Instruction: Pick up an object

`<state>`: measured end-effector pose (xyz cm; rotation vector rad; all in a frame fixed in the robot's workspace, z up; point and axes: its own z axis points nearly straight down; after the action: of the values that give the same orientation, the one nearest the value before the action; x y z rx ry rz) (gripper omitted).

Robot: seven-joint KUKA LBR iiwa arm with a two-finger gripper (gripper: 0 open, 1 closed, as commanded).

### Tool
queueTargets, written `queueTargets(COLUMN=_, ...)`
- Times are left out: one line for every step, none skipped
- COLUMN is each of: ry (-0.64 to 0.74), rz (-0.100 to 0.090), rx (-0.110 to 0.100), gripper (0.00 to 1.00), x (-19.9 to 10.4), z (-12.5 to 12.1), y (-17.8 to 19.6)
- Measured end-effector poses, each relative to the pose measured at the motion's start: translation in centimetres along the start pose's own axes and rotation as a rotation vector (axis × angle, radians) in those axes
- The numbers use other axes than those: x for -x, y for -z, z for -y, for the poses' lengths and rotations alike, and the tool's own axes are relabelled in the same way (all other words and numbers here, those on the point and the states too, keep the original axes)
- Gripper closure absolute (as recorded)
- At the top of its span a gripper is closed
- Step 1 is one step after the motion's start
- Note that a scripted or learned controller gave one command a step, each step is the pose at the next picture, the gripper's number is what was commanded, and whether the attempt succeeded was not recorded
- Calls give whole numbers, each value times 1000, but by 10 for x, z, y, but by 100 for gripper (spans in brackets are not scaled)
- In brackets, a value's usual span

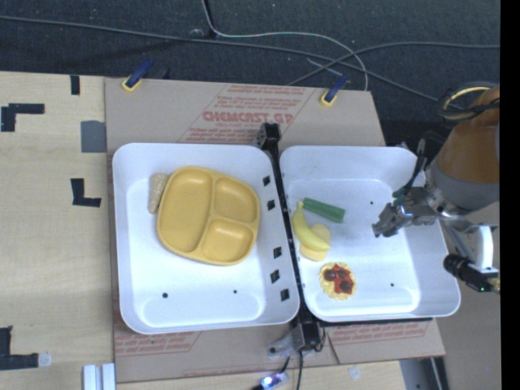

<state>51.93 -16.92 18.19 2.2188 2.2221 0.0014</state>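
Whether the gripper (390, 222) is spread or clenched cannot be told from this slanted overhead view. It sits low over bare white floor at the right side of the right bin (422, 299), and nothing shows in its grasp.

The candidates lie to its left, along that bin's left wall. Closest, at about nine to ten o'clock from the gripper, is a green toy bar (323, 210). It looks like light, rigid plastic with straight, narrow sides, so closing across its short width should work well.

Touching its lower end, near nine o'clock, is a toy banana (311, 236). It is probably hollow and smooth, so it may roll or squirt out unless it is pinched across the middle of its curve.

At about eight o'clock and apart from the others lies a small round toy pastry with red topping (337, 281). It is flat, so there is little edge to grip.

The bar and banana crowd each other, and the divider wall (280, 218) stands just behind them, leaving little room on that side.

Farther off at nine o'clock, in the left bin (134, 299), a yellow divided plate (208, 215) covers part of a tan sponge-like piece (156, 192). The plate is wide and awkward to grasp.

Beyond, near eleven o'clock, clamps (333, 90) hold the cardboard sheet (244, 112), and cables (268, 39) trail across the dark floor.
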Motion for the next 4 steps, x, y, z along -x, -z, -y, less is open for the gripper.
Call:
queueTargets(ry=1, rz=0, rx=1, gripper=100, x=0, z=-1, y=38)
queueTargets(ry=4, rz=-1, rx=-3, gripper=100, x=-52, z=-23, y=28)
queueTargets(ry=5, rz=-1, rx=-3, gripper=100, x=-96, z=-48, y=23)
queueTargets(ry=4, rz=-1, rx=-4, gripper=100, x=-145, z=-55, y=22)
